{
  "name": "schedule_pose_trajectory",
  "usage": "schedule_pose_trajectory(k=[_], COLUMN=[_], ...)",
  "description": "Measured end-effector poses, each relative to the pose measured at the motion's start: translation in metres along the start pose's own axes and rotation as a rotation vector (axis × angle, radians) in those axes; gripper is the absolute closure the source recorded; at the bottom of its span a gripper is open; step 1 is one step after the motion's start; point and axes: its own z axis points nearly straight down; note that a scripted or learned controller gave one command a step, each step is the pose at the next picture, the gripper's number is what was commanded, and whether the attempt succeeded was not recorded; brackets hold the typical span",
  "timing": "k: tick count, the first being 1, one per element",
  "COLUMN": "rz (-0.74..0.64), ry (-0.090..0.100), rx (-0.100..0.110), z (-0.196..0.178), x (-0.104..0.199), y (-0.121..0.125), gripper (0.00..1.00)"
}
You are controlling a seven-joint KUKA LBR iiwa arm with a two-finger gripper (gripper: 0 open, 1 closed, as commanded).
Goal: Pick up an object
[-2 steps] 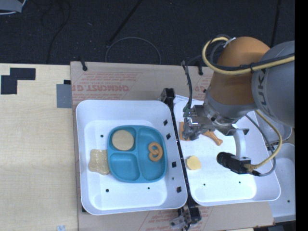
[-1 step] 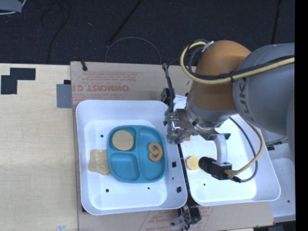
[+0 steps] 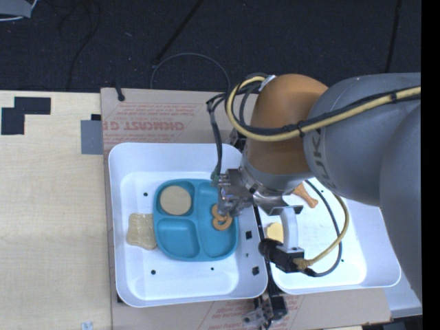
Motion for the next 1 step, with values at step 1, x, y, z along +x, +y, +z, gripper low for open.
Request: schedule_pose_trajectory(k=[1], rz=[0.002], ry=[-0.001], rx=[-0.002], z=[-0.0010], x=[-0.0013], y=[0.0006], gripper=[0.00])
